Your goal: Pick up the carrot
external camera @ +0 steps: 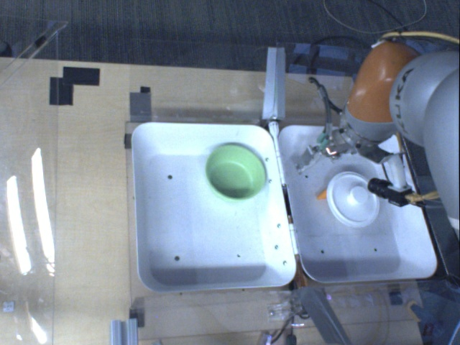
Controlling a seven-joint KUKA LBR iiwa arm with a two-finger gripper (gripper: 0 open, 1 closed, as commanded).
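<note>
The carrot (323, 193), a small orange sliver of which little shows, lies on the floor of the right-hand shallow white plastic bin (374, 261), touching the 9 o'clock edge of a round white bowl (353, 198); most of its shape is hidden or too small to make out. The gripper (325, 149), a cluster of thin metal parts with a small reddish spot among them, hangs over the bin's 11 o'clock area, just up from the carrot and apart from it. How far it stands open cannot be told at this size, and nothing is visibly held in it.

The grey arm (431, 99) comes in from 3 o'clock, smooth and rounded, with a glossy orange band (377, 85) bulging above the wrist. A black cylindrical part with a tan tip (392, 191) juts from the arm's side over the bowl's 3 o'clock rim.

The white bowl is smooth and shiny, circular, with a raised inner ring, and sits near the centre of the right bin. One round pale green bowl (236, 171), matte and shallow, sits in the left-hand shallow white bin (208, 264), toward its 1 o'clock corner. There are two bins in all, both with rounded corners and a few small dark dots on their floors, set side by side and touching along a metal rail (274, 85) that runs toward 12 o'clock. They rest on a pale wooden counter (72, 214) with black tape marks (72, 83) at its 10 o'clock area. Beyond it lies dark carpet (180, 13) crossed by a thin looped cable (359, 9).
</note>
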